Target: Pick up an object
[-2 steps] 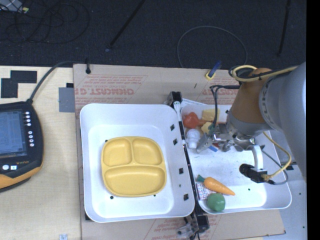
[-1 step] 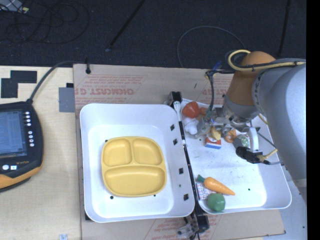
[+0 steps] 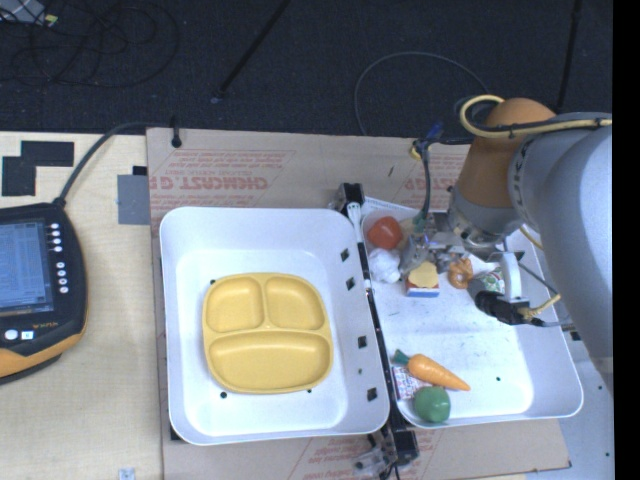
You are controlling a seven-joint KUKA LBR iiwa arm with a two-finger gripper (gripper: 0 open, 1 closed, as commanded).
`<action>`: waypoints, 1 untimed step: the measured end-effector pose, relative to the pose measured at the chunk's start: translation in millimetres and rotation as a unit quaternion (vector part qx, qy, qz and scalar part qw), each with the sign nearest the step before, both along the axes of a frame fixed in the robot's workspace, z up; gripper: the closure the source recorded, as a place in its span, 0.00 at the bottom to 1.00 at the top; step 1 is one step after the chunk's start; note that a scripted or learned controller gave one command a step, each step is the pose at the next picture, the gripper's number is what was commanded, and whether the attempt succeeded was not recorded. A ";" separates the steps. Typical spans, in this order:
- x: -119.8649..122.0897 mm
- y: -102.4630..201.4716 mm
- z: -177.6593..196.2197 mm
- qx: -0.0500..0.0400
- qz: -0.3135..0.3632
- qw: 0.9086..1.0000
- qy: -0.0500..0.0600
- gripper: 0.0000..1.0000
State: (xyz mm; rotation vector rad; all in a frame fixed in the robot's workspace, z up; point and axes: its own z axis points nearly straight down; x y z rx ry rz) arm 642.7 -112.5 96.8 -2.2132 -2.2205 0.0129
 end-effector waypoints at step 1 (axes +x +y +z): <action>-49.7 57.2 95.3 0.002 0.000 1.000 -0.006 1.00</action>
